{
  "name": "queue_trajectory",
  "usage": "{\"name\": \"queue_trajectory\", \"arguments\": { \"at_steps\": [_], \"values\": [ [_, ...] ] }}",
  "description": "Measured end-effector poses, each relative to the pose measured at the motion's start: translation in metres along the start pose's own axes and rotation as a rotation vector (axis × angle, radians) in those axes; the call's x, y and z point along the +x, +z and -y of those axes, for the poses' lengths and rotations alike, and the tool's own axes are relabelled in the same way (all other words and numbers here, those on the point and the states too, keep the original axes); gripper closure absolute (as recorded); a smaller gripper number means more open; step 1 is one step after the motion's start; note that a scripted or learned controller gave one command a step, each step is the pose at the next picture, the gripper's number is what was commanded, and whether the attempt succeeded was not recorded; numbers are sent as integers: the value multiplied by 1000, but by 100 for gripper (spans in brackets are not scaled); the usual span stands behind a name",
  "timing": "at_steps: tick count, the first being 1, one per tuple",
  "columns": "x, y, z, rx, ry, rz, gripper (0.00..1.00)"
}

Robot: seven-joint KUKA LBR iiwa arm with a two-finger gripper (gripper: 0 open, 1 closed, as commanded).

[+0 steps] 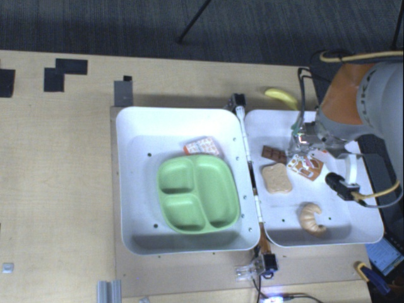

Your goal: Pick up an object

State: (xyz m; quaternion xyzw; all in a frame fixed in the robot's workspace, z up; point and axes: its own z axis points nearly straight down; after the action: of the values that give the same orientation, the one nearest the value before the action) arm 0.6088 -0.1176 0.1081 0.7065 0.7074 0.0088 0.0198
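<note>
Gripper [302, 145] sits right over a crinkly red-white snack packet [305, 165] in the right bin [366, 227]; can't tell grip state.

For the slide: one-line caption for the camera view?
KUKA arm's gripper poised over the right bin above a red-and-white packet; green divided tray in the left bin.
</note>
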Motion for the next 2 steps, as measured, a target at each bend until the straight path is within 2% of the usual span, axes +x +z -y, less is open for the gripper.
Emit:
{"name": "queue_trajectory", "arguments": {
  "at_steps": [1,2],
  "values": [
    [8,3,0,2,-7,-12,0],
    [4,4,3,7,-4,-6,0]
  ]
}}
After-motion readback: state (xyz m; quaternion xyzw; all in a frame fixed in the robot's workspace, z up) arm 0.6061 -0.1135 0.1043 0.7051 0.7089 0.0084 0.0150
